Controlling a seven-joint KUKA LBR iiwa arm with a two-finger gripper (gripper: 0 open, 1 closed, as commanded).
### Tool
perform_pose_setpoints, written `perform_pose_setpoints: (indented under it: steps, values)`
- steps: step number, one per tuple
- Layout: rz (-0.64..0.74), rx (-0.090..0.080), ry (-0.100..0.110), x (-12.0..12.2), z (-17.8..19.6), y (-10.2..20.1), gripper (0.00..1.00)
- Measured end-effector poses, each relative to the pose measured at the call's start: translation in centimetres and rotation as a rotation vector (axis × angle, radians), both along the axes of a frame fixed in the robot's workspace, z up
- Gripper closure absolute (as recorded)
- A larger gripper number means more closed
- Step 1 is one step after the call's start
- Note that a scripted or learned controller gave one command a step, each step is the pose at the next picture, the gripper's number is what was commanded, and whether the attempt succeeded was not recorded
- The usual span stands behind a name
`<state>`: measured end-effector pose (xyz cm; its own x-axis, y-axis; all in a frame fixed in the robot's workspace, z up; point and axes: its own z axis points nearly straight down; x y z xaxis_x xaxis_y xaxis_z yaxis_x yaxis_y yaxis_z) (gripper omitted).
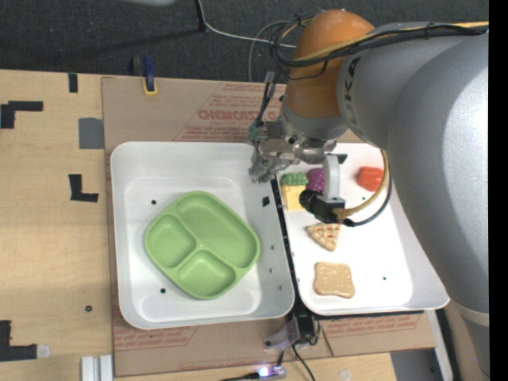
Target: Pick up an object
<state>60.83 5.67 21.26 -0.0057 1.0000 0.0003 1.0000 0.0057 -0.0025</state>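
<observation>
The green divided plate (202, 244) with 3 compartments lies alone in the left bin (127, 213). The right bin (397, 284) holds about 6 small food pieces: 1 toast slice (333, 279), 1 pizza wedge (325, 235), 1 red piece (370, 178), plus partly hidden yellow, green and purple ones. The claw (266, 165) hangs over the bins' shared wall, just beside those hidden pieces; I cannot tell how it is set.

so the wooden bench (48, 236) has a cardboard sheet (198, 109) on it, two white bins on that: left bin (131, 213) down-left of the claw (270, 165), right bin (397, 268) down-right of it.
</observation>
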Motion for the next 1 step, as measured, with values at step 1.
perform_pose_setpoints:
  steps: [1]
  values:
    - [0.001, 0.001, -0.001, -0.19, 1.26, 4.65, 1.00]
